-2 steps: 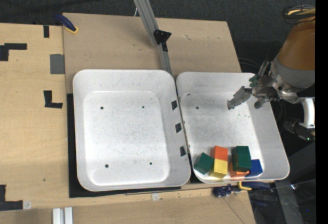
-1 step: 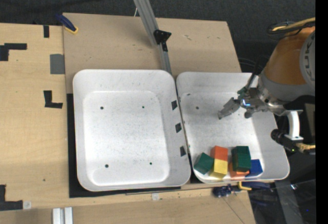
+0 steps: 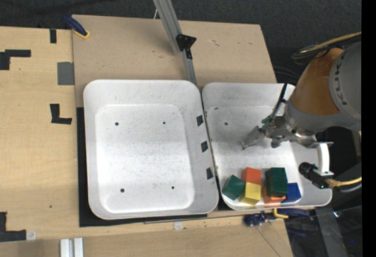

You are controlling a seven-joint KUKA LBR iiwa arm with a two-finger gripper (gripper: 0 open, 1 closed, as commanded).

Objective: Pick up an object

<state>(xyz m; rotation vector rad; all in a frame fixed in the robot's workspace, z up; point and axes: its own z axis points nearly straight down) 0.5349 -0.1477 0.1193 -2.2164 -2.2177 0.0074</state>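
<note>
Overhead, the arm (image 3: 329, 88) is seen reaching in from the right, its orange band bent over the right bin (image 3: 235, 97). The hand (image 3: 249, 143) is held low and slanted toward the bin's middle, its grey fingers pointing left and slightly down over bare white floor. Whether the fingers are spread or closed cannot be told; nothing is seen between them. Below the hand, well apart from it, a cluster of blocks is packed into the bin's near corner: a green block (image 3: 234, 186), a yellow block (image 3: 252, 192), an orange block (image 3: 253, 175), a dark green block (image 3: 276, 180) and a blue block (image 3: 293, 192), touching one another. To the hand's left lies the left bin (image 3: 141, 88), both bins being carried on the counter (image 3: 35, 150).
</note>
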